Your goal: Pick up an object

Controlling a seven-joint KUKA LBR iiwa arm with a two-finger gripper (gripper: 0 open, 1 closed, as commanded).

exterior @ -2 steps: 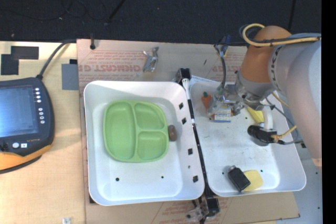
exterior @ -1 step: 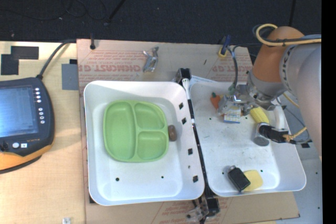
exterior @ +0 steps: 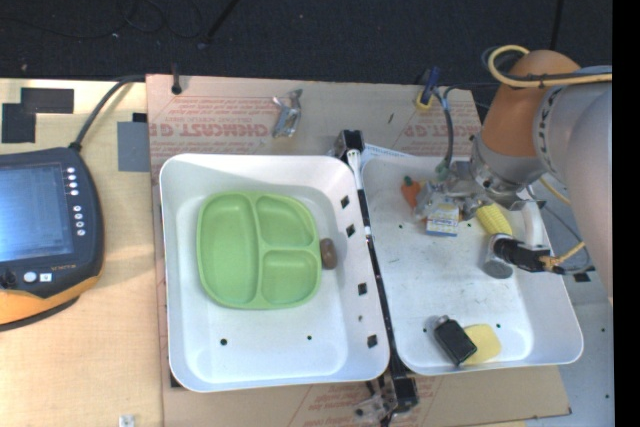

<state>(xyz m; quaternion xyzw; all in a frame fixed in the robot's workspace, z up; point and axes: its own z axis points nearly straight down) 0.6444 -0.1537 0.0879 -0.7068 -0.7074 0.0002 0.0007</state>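
While the left bin (exterior: 190, 335) holds a green divided plate (exterior: 258, 249), the right bin (exterior: 545, 340) at lower right holds a yellow sponge (exterior: 483, 343), black block (exterior: 454, 340), corn (exterior: 493, 219) and the tool (exterior: 447, 203).

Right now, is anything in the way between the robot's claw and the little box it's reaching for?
Nothing visible blocks it. The gripper hangs right over the small box in the right bin. An orange carrot toy lies just beside it, not between.
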